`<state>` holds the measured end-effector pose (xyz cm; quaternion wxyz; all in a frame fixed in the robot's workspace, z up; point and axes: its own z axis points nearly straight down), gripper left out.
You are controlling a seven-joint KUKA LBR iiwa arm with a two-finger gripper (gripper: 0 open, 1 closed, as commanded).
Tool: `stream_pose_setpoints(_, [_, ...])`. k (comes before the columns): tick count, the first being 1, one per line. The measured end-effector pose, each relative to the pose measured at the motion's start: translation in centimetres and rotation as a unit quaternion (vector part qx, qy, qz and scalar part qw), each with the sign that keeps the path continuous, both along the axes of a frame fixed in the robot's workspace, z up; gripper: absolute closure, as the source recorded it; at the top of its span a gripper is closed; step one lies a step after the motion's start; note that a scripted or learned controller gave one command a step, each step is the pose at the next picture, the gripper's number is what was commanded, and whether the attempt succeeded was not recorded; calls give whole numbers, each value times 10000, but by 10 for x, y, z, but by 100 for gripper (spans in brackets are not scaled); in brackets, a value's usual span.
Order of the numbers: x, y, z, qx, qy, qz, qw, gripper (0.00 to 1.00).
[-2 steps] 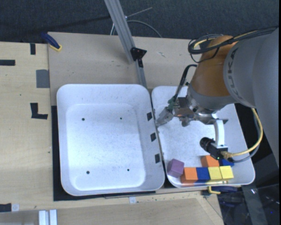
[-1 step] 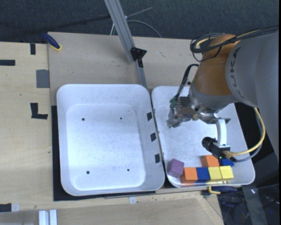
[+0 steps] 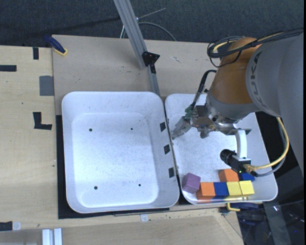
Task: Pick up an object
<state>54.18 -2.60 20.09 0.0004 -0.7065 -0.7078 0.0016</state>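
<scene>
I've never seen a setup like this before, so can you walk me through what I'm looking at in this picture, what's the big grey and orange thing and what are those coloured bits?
The picture is taken by one fixed camera above a bench, looking down at a slant. The big grey and orange thing is a robot arm reaching in from the right. At its tip is the end effector, the part meant for grasping; I see nothing between its fingers, and I cannot tell whether it is open.

On the bench sit two shallow white bins side by side. The arm hangs over the right bin. At that bin's near edge lies a cluster of small blocks: a purple block, an orange block, a blue block, two yellow blocks and a second orange block. Beside it is the left bin.
</scene>
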Motion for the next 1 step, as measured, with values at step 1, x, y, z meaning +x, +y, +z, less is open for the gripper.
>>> stream_pose_setpoints(1, [-26,-3,-10,1,8,-15,10000,0])
